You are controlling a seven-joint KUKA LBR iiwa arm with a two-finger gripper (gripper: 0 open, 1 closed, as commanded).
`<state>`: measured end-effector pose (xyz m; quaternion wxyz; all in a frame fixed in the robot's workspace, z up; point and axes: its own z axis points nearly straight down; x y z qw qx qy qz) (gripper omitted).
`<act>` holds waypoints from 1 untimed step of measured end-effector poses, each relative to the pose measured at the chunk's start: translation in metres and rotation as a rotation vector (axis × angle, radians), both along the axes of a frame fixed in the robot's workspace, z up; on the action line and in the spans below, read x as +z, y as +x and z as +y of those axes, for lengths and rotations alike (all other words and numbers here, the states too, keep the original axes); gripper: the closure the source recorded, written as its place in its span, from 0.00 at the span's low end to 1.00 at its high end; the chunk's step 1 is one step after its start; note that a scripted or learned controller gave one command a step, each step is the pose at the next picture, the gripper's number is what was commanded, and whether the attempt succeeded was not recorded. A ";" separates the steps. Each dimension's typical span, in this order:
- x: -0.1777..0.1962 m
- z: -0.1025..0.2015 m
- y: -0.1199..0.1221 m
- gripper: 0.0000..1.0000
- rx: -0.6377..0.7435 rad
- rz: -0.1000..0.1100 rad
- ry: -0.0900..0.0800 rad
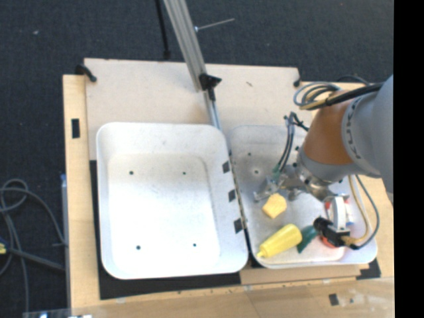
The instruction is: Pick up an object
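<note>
The jaws point(273, 192) hang low in the right bin point(246, 152), just at 11 o'clock of the yellow block point(274, 207), placed for a grab; their opening I cannot tell

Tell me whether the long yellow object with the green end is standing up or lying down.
Lying down. The long yellow object rests on its side on the floor of the right bin, angled, its green end toward the bin's right side.
</note>
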<state>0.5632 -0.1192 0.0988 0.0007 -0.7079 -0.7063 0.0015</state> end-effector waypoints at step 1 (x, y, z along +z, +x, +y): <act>0.013 -0.001 0.002 1.00 -0.007 -0.008 0.000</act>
